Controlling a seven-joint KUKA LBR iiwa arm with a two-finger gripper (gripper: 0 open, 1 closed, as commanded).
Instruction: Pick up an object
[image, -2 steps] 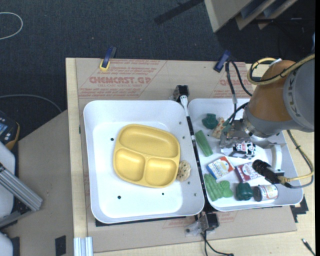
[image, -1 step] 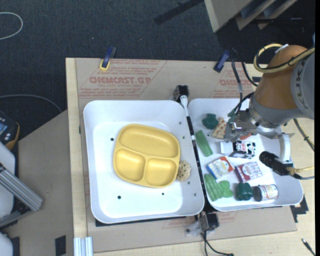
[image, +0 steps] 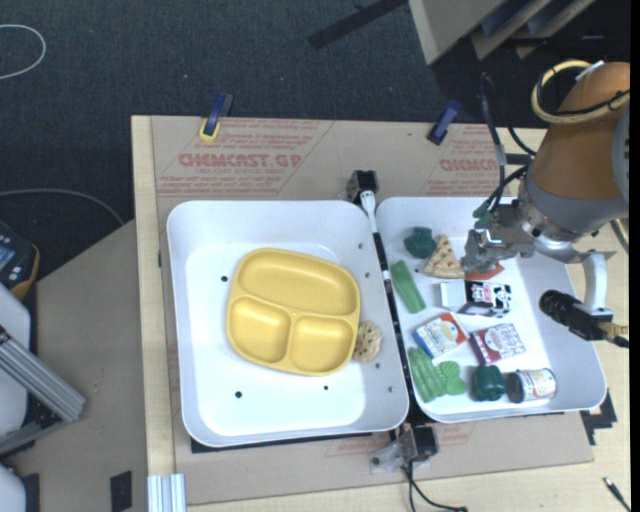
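Right bin — carton beneath hand

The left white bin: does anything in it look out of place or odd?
One thing stands out. A small speckled cookie-like piece lies on the floor of the left white bin, touching the right edge of the yellow three-compartment plastic plate instead of sitting in a compartment. The plate itself lies flat, slightly turned.

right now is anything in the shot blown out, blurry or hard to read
Camera view: lighting is even and soft, with faint shadows under the yellow plate. The white walls of the left bin and right bin are bright, nearly washed out. Small items in the right bin are too soft to read their labels. The gripper is slightly blurred.
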